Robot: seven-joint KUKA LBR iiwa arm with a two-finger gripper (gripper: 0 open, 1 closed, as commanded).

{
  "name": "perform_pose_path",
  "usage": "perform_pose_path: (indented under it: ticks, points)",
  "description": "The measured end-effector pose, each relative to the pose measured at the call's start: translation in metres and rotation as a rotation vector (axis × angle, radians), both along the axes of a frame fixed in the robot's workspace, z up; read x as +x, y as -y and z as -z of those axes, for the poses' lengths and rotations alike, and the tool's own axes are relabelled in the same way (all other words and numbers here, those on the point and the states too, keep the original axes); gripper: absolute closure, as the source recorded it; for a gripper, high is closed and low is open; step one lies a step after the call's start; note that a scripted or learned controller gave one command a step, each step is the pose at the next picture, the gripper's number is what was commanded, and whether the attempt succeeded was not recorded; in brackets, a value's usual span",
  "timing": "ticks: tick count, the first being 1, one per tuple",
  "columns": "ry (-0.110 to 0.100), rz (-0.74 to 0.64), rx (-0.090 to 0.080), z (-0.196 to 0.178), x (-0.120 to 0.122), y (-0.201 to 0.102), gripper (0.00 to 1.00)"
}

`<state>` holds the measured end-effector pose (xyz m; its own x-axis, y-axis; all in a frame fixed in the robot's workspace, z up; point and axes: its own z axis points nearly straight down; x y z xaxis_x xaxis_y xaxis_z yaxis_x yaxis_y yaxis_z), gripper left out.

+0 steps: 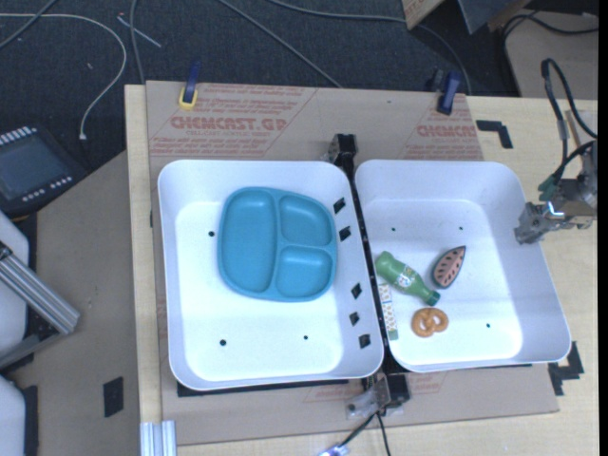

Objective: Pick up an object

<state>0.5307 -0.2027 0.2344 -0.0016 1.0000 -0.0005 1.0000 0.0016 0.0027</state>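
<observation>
The gripper sits at the outer wall of the right bin, on the side away from the left bin. Whether it is spread or closed cannot be told at this size, and nothing is seen in its grasp.

The candidates all lie in the right bin's near half: a green bottle toward the divider wall, a brown-and-pink oval piece just beside it toward the bin's middle, and an orange pretzel-shaped piece near the bin's front wall. A blue divided plate lies in the left bin.

The likely trouble is crowding — the bottle's cap end lies near the pretzel-shaped piece, so a descent there could nudge one aside. The bottle is round and may roll off a shallow pinch — and its closeness to the divider wall leaves little room.
</observation>
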Motion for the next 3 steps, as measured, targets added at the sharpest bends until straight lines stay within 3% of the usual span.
perform_pose_path:
  ticks: [3]
  points:
    - [-0.005,-0.004,0.004,0.004,-0.017,-0.158,1.00]
